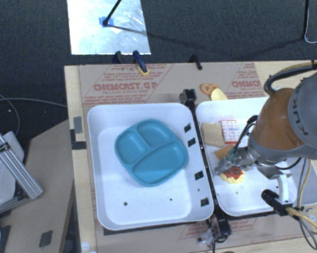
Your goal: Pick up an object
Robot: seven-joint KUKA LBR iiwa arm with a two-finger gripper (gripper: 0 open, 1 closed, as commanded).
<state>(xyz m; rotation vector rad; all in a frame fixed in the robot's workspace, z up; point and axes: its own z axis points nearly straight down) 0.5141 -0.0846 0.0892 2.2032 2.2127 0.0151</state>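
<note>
My gripper (229, 166) hangs low in the right bin (249, 206), at its left-middle part, with the grey and orange arm reaching in from the right. Directly under the fingertips lies a small red and yellow toy (234, 175). A tan, bread-like piece (213, 133) sits just behind it, beside a white card with red print (230, 130). An orange-brown scrap (222, 152) shows next to the gripper. The arm hides the right half of this bin.
The left bin (112, 206) holds a blue divided plate (151, 151). Behind the right bin, on the cardboard, lie a yellow item (219, 95) and a small orange one (207, 88). A black divider with clips (198, 147) runs between the bins.
</note>
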